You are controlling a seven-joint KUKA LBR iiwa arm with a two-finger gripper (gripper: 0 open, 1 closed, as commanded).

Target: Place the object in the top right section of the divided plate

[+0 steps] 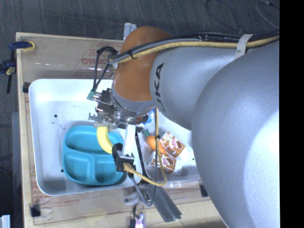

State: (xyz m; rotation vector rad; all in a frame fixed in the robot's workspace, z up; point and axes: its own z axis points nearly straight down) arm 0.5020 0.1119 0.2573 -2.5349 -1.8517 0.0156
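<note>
**Banana over the plate's upper right corner**

My gripper (105, 122) hangs above the left bin (40, 127), and the wrist hides its fingers, so I cannot tell whether they are spread or closed. Just below it, a yellow banana (104, 139) curves down over the upper right section of the blue divided plate (83, 160); whether it is lying there or still in my grasp, I can't make out. On my grey arm (213, 103), beside the orange band (137, 75), the letters "KA" read sideways. To the right, in the other bin (190, 167), sit an orange-and-white patterned packet (168, 153) and a small orange piece (151, 141). Red printing on the bench board (71, 49) is too faint to read.
</note>
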